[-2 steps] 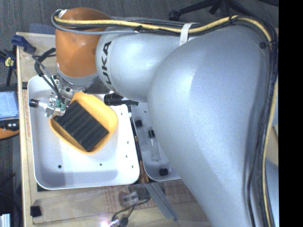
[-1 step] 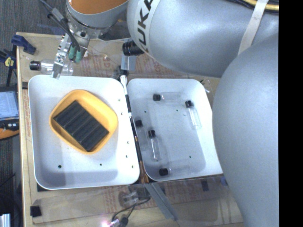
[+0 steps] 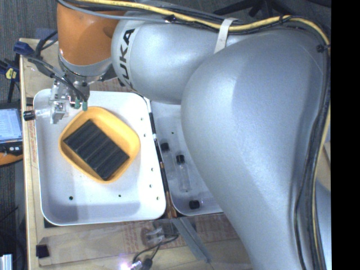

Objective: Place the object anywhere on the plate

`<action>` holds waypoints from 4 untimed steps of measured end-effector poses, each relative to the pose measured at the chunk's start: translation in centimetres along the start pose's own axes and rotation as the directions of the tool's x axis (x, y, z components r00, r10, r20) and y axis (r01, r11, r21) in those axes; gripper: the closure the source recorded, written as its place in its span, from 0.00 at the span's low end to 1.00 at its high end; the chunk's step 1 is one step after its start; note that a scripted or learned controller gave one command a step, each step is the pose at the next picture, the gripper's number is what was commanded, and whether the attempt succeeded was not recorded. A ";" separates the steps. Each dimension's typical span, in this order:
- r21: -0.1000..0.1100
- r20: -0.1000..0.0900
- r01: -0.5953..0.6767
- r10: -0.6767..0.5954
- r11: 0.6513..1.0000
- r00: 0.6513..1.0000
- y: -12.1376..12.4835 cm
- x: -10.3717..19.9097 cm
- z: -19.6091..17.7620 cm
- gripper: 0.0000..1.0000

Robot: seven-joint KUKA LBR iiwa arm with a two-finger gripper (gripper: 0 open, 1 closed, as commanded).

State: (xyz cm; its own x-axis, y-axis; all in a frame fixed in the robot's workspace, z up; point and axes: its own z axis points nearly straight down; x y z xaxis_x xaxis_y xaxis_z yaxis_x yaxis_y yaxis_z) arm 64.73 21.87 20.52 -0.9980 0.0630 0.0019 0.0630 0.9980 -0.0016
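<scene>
At the back corner of the left bin (image 3: 84, 201) hangs the pincer (image 3: 66, 101), low over the white floor; whether it is open or closed I cannot tell, as the wrist hardware hides its tips, and nothing is seen held in it.

Just beside it, toward the camera and the arm's side, sits the yellow plate (image 3: 128, 133), its near rim almost under the pincer. Lying flat in the plate's hollow, a little farther out from the pincer, is the dark ridged slab (image 3: 95, 148), which I take to be the task's object; it looks already placed.

The risk I judge from here is the pincer's closeness to the rim. A downward or sideways move could catch the edge, tilt the plate and slide the slab off onto the bin floor. A closing grasp could also lift the slab away again.

Well beyond the plate, the right bin (image 3: 171, 173) lies partly under the arm.

Count: one pincer, one plate, one slab, two bins.
</scene>
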 end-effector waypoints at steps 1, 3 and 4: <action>0.000 0.001 0.324 -0.324 0.946 0.946 0.0 0.1 2.3 1.00; 0.001 0.007 0.649 -0.649 0.760 0.760 0.1 -0.9 1.6 1.00; 0.001 0.003 0.812 -0.812 0.584 0.584 -0.6 -1.0 2.6 1.00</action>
State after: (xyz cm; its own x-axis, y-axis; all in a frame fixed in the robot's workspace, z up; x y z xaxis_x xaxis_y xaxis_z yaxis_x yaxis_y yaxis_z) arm 65.66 21.25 17.95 -0.6336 -0.7736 -0.0010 -0.7736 0.6336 -0.0005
